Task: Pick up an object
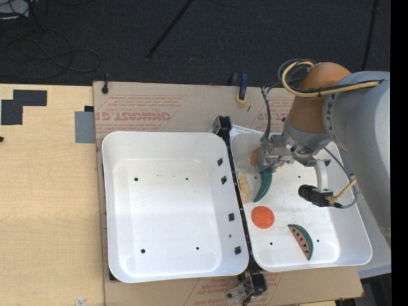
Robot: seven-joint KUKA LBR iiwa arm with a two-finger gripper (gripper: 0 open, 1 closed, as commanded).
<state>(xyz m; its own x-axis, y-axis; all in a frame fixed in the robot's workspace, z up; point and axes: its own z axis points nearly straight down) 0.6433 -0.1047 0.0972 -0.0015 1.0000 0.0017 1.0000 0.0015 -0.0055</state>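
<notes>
The gripper (270, 166) sits low over the far part of the right bin (341, 238), right at the upper end of a curved green pod (262, 187). Whether it has closed on the pod cannot be told from this slant. The step in hand looks like the grab itself. To do it well, the grip should be firm on the pod's narrow end before any lift, and the rise should be straight up (the bin wall is close on the left).

The left bin (166, 209) shows a bare white floor. In the right bin, a tan stick (243, 185) lies along the left wall. The pod is just beside it, with an orange ball (262, 217) nearer. A melon slice (301, 241) lies near the front, well apart from the pod.
</notes>
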